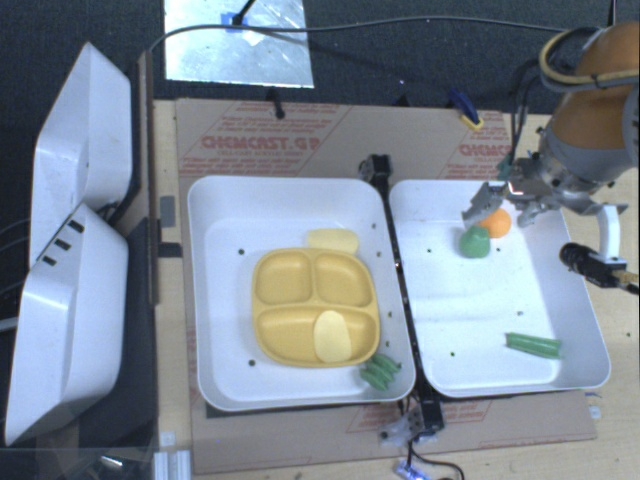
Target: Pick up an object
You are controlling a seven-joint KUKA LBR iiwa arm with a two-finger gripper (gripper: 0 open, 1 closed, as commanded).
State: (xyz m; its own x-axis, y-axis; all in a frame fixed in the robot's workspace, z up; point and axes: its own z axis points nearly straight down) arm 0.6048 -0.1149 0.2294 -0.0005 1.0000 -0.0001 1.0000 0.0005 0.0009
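Greens (pixel 380 371) lie nearest, in the left bin's (pixel 215 268) front corner beside the yellow tray (pixel 300 313); a bean (pixel 533 345) sits in the right bin (pixel 590 358). Farther back, the gripper (pixel 503 211) hangs over an orange ball (pixel 497 224) touching a green one (pixel 474 243), fingers spread, nothing between them

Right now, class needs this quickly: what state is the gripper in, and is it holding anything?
Gripper: cannot be told; it sits over the orange object beside the green object.
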